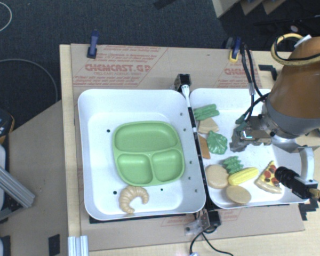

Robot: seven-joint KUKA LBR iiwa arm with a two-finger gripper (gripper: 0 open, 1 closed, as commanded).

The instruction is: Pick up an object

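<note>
Gripper (244,137) low in right bin (256,97), just right of green leaf (217,142); open/closed state: cannot tell. Nothing seen held. Corn (243,175), pizza slice (269,178) near front. Left bin (93,159): green tray (148,152), croissant (133,197)

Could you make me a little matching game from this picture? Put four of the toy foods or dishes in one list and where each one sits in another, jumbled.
Things:
1. croissant
2. green divided plate
3. pizza slice
4. green beans

Places:
A. far end of the right bin
B. middle of the left bin
C. near edge of the left bin, just below the plate
D. near right corner of the right bin

Pairs: 1-C, 2-B, 3-D, 4-A
</note>
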